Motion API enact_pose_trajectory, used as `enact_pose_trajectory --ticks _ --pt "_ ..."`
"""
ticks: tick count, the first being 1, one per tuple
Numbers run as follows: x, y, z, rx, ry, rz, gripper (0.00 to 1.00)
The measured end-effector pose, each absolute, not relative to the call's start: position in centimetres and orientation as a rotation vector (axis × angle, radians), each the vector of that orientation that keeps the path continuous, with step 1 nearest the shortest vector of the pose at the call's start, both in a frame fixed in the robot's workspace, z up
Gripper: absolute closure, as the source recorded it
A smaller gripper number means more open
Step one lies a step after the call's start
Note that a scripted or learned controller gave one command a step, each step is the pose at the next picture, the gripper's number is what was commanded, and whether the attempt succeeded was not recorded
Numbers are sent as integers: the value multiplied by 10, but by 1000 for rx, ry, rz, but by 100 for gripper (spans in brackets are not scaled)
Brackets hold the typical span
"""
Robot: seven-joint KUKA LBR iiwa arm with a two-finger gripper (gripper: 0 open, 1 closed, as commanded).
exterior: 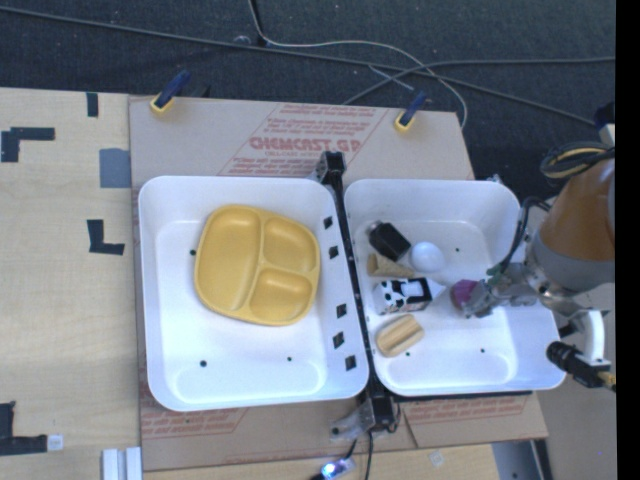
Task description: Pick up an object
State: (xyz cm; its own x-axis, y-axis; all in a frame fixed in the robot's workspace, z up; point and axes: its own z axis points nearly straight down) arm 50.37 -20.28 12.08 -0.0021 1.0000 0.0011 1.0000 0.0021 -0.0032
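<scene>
The right bin (500, 368) holds several small things: a black block (388, 239), a white ball (428, 257), a black-and-white patterned toy (403, 293), a tan bread-shaped piece (399, 335) and a small purple object (463, 291). My gripper (480, 300) is low inside the right bin, right beside the purple object on its right side and seemingly touching it. Whether the purple object is in its grasp is not visible. The grey arm with the orange band (580, 218) comes in from the right.
The left bin (160, 298) holds a yellow divided plate (257, 265). A black divider clip strip (345, 278) runs between the bins. Cables (420, 68) lie on the dark floor behind the bench.
</scene>
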Motion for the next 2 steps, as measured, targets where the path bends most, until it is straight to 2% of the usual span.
enact_pose_trajectory --ticks 2 --pt "497 -200 243 -2223 -2226 -2 100"
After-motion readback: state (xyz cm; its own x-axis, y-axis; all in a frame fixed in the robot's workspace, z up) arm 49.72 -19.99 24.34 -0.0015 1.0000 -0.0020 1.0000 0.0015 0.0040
